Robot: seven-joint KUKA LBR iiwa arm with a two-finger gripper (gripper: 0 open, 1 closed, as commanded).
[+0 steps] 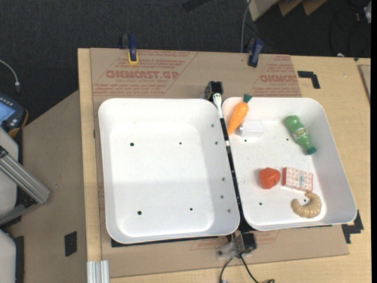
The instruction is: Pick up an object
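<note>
The right bin [336, 158] holds several small objects. An orange carrot [238, 116] lies at its upper left, with a small white block [252, 130] just beside it. A green bottle [300, 134] lies tilted near the upper right. Lower down sit a red round piece [269, 178], a pink and white patterned box [298, 180] and a tan curled piece [308, 206].
The left bin [118, 175] stands beside the right one on a brown board [94, 81]. Two blue clamps [131, 47] [255, 50] grip the board's far edge. A black cable and connector [235, 249] lie at the front between the bins.
</note>
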